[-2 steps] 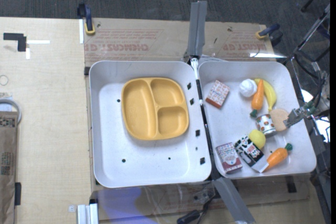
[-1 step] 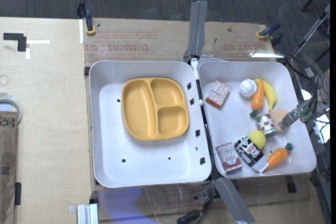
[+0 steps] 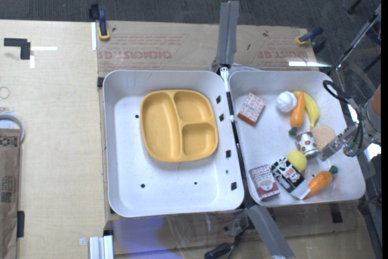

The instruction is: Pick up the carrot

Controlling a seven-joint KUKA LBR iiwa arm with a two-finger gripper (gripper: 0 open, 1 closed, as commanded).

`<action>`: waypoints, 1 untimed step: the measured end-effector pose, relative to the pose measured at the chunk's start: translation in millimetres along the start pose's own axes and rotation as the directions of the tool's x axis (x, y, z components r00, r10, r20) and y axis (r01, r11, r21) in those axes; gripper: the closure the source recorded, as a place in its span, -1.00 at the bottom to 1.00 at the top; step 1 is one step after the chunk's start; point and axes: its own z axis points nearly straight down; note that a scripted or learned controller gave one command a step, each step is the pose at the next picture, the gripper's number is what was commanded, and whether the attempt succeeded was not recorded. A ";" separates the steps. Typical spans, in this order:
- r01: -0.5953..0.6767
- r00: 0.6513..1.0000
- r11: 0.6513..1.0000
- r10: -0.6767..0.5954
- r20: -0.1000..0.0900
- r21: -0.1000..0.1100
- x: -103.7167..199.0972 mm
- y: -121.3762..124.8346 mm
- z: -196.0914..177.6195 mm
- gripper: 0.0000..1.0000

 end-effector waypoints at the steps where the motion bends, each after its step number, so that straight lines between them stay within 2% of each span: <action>1: -0.208 0.978 0.978 0.208 0.002 0.000 -27.4 47.2 -0.6 1.00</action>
